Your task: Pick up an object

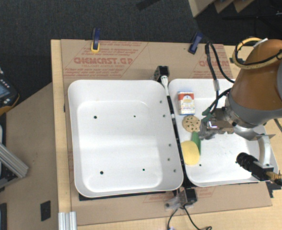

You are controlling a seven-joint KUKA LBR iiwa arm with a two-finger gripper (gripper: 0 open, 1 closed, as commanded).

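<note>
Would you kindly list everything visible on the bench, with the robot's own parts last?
left bin: one, white, on the cardboard.
right bin: one, white, beside the left bin.
small box: one, white and red, far left part of the right bin.
round cookie: one, tan with dark spots, just nearer than the box.
yellow object: one, near left side of the right bin, green piece at its far end.
clamps: two, blue, far cardboard edge.
cardboard sheet: one, brown, under both bins.
arm: one, grey with orange band, over the right bin.
gripper: one, beside the cookie.

Robotics lab bench

Two white bins (122,133) are sitting clamped on a cardboard-topped desk (131,54), cables (213,63) trailing beside them, dark carpet (35,13) lying beyond.
</note>
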